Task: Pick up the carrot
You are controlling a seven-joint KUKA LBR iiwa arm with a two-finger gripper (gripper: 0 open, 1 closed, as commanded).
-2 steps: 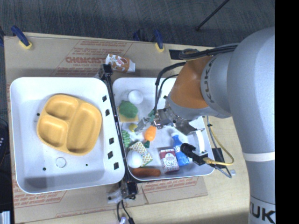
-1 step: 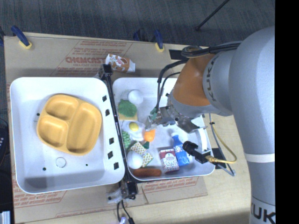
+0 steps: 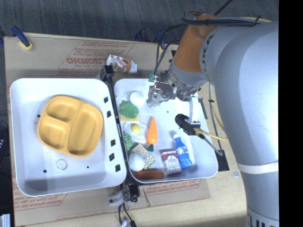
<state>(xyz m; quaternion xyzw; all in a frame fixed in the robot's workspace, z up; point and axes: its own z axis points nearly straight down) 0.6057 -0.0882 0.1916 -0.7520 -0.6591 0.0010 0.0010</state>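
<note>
Currently the carrot [image 3: 152,131] lies in the right bin [image 3: 208,167], near that bin's middle, long axis roughly 12-to-6 with the narrow tip up. Nothing grips it. It sits free of the arm, with a fried-egg toy [image 3: 136,129] just at its 9 o'clock and a green leafy vegetable [image 3: 128,110] at its 10 o'clock.

The tool [image 3: 158,96] hangs over the upper part of the same bin, at about 12 o'clock from the carrot and apart from it. Whether it is spread or closed cannot be told; nothing shows in its grasp.

Other bin contents crowd the lower edge: blue bottle [image 3: 182,152] at the carrot's 4 o'clock, a small red box [image 3: 170,161], a sausage [image 3: 147,175], and a white egg [image 3: 136,162]. A second white egg [image 3: 136,97] lies just left of the tool.

The left bin [image 3: 23,126] holds a yellow divided tray [image 3: 70,125].

Judgement: approach stage; the tool is positioned above the carrot's bin, likely for descent. Close neighbours on the carrot's left could interfere with a grasp across its width.
</note>
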